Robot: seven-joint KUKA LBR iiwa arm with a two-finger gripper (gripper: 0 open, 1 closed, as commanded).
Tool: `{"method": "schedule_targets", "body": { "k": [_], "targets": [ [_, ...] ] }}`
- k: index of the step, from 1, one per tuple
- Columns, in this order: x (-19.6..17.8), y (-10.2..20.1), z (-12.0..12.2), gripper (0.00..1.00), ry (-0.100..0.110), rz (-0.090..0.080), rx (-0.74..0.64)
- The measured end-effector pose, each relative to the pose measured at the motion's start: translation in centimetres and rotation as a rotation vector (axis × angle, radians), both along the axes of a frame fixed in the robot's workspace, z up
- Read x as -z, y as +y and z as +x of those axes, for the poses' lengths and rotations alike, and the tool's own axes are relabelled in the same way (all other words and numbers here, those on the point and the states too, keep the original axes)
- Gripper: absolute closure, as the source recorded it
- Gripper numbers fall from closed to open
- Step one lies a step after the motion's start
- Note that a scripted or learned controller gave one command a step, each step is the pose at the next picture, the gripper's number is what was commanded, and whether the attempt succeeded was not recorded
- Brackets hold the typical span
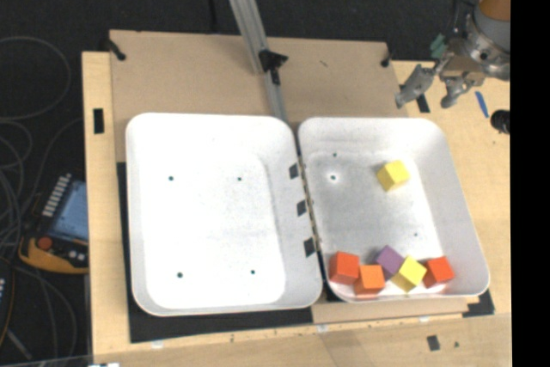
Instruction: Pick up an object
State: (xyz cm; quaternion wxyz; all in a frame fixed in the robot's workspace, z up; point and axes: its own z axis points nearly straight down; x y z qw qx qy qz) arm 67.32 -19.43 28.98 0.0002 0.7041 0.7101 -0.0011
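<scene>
pincer [432, 88] open, empty, above bench beyond right bin [447, 185] with blocks

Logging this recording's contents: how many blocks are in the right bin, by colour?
Yellow foam blocks: 2, one alone mid-bin, one in the front row
Orange foam blocks: 3, at and
Purple foam block: 1
Total: 6
</scene>
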Motion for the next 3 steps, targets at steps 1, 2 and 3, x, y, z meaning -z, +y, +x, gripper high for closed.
{"method": "schedule_targets", "body": {
  "k": [1, 2, 3],
  "targets": [
    [14.1, -0.7, -3.5, 0.0, 0.005, 0.002, 0.009],
    [19.0, 0.6, -4.3, 0.0, -0.009, -0.004, 0.008],
    [17.9, 0.4, -4.3, 1.0, -0.011, -0.003, 0.017]
  ]
}}
